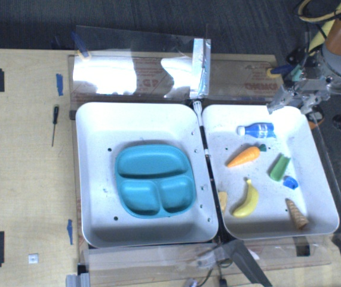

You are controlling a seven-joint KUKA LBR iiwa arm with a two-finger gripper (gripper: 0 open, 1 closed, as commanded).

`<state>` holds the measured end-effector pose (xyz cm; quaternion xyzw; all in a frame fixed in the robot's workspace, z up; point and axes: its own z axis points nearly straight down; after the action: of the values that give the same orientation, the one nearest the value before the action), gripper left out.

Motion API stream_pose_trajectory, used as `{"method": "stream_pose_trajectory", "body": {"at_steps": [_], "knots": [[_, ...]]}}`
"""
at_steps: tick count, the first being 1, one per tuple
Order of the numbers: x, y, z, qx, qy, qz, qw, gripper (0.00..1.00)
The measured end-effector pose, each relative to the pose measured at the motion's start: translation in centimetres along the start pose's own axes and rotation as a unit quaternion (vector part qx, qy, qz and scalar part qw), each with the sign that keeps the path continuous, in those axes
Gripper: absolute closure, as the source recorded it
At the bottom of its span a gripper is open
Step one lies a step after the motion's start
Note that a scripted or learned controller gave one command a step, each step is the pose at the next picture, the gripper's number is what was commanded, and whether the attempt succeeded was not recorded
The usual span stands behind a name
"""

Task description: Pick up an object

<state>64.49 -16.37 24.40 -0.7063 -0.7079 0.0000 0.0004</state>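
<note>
The right bin (319, 178) holds several small items. A blue and white bottle (257, 130) lies on its side near the far edge, with an orange carrot (243, 155) just in front of it. A green piece (279, 167) and a small blue piece (290, 182) lie to the right. Nearer the front are a yellow banana (246, 200) and a brown cone (297, 213). My gripper (297, 98) hangs over the far right corner of this bin, above and to the right of the bottle, with nothing seen in it.
In the left bin (92, 160) sits a blue three-compartment tray (155, 179). A clear plastic panel (140, 70) stands behind the bins. Yellow cables (319, 5) loop near the arm at the top right. The wooden bench (21, 172) extends to the left.
</note>
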Motion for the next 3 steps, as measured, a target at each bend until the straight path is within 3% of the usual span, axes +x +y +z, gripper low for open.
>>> {"method": "stream_pose_trajectory", "body": {"at_steps": [1,2,3], "knots": [[6.9,-2.7,12.7,0.005,0.001,-0.014,0.9999,0.00],[5.5,-5.5,14.7,-0.013,-0.002,0.041,0.9991,0.00],[11.4,-2.8,5.3,-0.007,0.001,-0.009,0.9999,0.00]]}}
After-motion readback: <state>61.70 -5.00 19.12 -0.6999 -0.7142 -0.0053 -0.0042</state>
